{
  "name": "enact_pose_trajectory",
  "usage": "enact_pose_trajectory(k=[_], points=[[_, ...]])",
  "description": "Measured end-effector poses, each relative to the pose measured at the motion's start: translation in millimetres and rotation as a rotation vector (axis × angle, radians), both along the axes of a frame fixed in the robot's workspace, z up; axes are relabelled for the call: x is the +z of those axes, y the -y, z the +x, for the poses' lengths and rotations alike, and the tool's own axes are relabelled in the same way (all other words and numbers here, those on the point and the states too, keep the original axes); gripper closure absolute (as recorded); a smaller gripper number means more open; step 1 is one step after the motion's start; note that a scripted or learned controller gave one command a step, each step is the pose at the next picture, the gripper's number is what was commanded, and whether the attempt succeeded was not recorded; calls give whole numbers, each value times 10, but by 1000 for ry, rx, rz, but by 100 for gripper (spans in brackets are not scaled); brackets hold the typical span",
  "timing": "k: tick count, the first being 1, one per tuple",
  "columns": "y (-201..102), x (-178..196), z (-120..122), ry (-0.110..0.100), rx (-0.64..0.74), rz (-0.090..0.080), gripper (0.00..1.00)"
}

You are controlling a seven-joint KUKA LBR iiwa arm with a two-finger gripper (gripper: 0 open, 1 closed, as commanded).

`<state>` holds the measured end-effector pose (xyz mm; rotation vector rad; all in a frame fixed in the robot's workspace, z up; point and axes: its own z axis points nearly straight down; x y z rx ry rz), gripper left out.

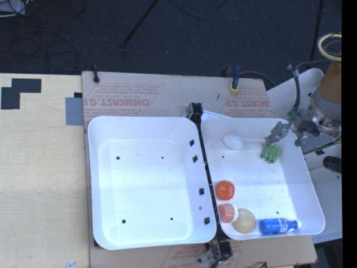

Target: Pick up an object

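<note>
White bins (145, 128) smooth glossy plastic; bench (39, 166) matt pale wood.

Two shallow white bins (145, 133) sat side by side on a cardboard sheet (167, 96) covering the wooden bench (39, 166).

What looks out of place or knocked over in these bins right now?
Little stands out. The blue bottle lies on its side at the right bin's near edge, beside a beige ball. Nothing looks spilled or broken.

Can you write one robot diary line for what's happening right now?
tool: above right bin's far end | nearest: green toy | held: nothing seen | also there: tomato, bottle
</note>
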<state>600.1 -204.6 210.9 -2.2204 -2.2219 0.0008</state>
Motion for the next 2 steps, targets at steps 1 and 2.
enact_pose_trajectory(k=[1,2], points=[[2,100,1,0,2,0,100],[-483,874,471,9,6,-1,100]])
